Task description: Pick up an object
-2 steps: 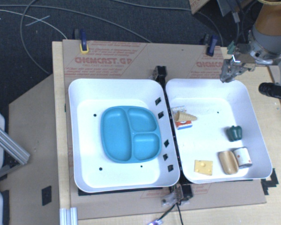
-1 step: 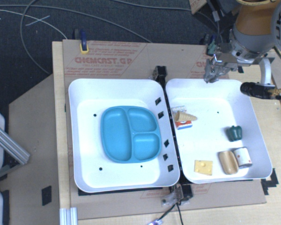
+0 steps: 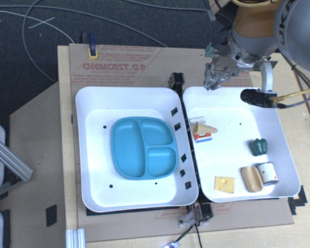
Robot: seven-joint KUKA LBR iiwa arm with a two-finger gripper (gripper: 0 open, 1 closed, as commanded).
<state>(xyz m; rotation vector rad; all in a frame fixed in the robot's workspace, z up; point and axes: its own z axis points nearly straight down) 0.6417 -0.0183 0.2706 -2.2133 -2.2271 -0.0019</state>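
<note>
One arm (image 3: 258, 19) is reaching in from the upper right, orange band above the wrist, with the gripper (image 3: 213, 82) pointing down over the far rim of the right bin (image 3: 279, 138); finger spacing cannot be told, and nothing is showing between the tips. Below the gripper and a little to its left, a small red, white and tan item (image 3: 202, 130) is lying near the bin's left wall. Further below and to the gripper's right, a dark green object (image 3: 258, 146) is sitting near the right wall, and nearer the front rim a tan roll with a white end (image 3: 259, 177) is lying beside a yellow square piece (image 3: 224, 184). Left of the gripper, the left bin (image 3: 93, 118) is holding a blue divided plate (image 3: 143, 147).
</note>
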